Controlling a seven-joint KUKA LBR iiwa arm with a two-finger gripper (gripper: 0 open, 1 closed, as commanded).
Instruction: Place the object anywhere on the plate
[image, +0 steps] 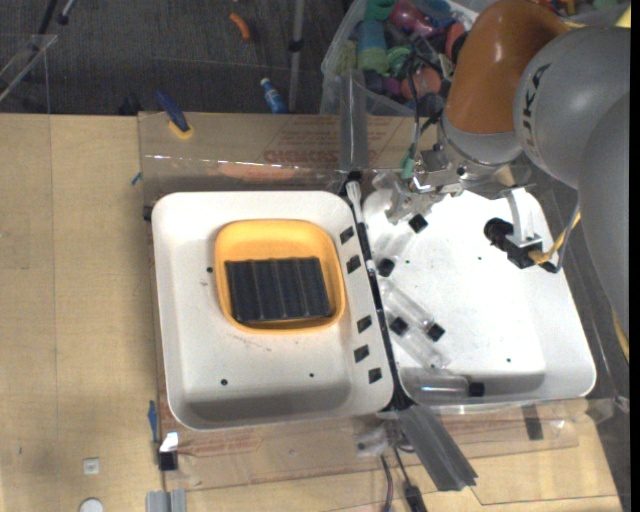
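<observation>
Toward nine o'clock on the surface, the black ridged block lies flat inside the yellow plate in the left bin, so the placing looks done, while the tool hangs at the right bin's twelve o'clock edge, whether apart or together I cannot tell.

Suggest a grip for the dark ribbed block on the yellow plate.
Probably from straight above: the ribbed block lies flat on the plate. Pinch its two long edges, the narrower span, at mid-length.
</observation>
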